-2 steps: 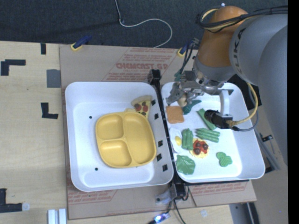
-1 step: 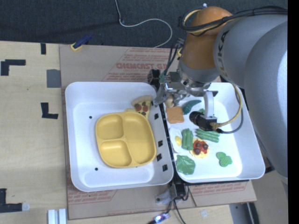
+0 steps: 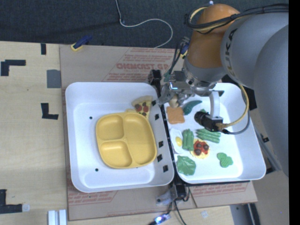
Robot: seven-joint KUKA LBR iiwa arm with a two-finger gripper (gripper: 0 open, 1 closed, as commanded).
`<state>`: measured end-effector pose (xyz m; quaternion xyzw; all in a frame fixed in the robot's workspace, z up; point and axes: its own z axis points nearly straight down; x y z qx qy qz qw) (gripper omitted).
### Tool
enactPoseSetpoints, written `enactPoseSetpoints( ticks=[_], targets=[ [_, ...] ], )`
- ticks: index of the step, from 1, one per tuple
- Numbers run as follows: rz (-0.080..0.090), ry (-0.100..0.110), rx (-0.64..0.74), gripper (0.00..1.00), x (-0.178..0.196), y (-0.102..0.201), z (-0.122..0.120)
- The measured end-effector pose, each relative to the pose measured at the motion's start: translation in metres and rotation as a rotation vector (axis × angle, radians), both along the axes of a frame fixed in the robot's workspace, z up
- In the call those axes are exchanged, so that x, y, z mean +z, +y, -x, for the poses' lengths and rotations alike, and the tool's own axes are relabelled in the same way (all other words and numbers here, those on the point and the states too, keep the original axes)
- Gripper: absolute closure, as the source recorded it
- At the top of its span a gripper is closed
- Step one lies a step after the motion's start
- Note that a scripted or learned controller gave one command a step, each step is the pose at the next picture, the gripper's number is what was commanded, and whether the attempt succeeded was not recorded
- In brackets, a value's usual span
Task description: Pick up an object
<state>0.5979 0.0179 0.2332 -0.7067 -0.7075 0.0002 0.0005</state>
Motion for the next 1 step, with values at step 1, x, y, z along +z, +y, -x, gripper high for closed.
enactPoseSetpoints(
  ticks=[1],
  targets=[
    [0.002, 0.001, 0.0, 1.0, -0.0119, -0.0084, -0.0134]
  ],
)
